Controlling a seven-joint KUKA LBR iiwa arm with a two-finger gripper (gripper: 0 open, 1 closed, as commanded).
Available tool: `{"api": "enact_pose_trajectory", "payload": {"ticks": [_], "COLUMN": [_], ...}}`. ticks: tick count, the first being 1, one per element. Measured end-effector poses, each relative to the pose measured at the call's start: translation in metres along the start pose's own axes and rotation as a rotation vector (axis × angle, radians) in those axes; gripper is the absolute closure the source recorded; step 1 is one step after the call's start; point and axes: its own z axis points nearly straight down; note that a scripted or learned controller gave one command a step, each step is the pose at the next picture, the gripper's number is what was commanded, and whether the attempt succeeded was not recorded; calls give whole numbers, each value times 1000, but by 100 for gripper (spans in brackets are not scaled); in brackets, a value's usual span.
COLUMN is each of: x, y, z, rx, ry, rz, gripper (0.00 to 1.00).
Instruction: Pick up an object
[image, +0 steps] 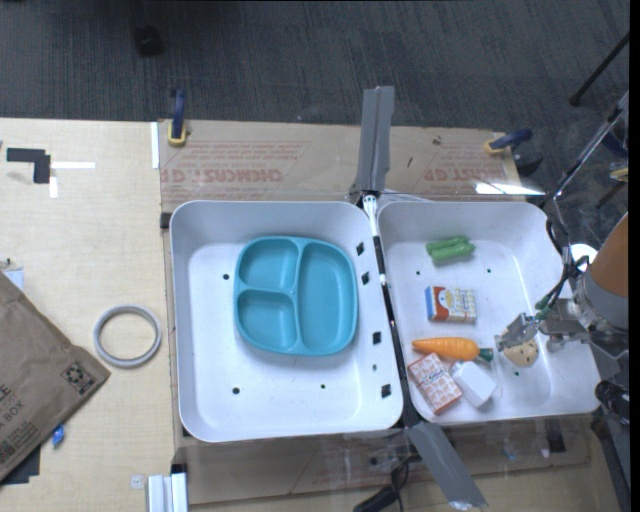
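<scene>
The right bin (400, 300) holds a green vegetable (449, 249), a small printed carton (452, 304), an orange carrot (447, 348), a red snack box (433, 383) and a white block (475, 383). A tan speckled round object (520, 352) lies right of the carrot. My gripper (520, 332) reaches in from the right and sits low in this bin, directly over the tan object and touching or nearly touching its top. The arm's wrist (600, 300) hangs over the bin's right edge.
The left bin (200, 330) holds a teal divided plate (297, 295). Left of the bins on the bench lie a tape ring (127, 334) and a brown paper bag (35, 380). A grey divider (376, 140) stands behind the bins.
</scene>
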Motion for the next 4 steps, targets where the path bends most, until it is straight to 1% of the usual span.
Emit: {"api": "enact_pose_trajectory", "payload": {"ticks": [1,2,3,4], "x": [-1,3,52,53], "y": [-1,-13,25,39], "z": [-7,11,12,-46], "rx": [3,2,1,0], "ry": [-2,-6,-8,-9], "rz": [3,680,1139,1316], "gripper": [100,100,100,100]}}
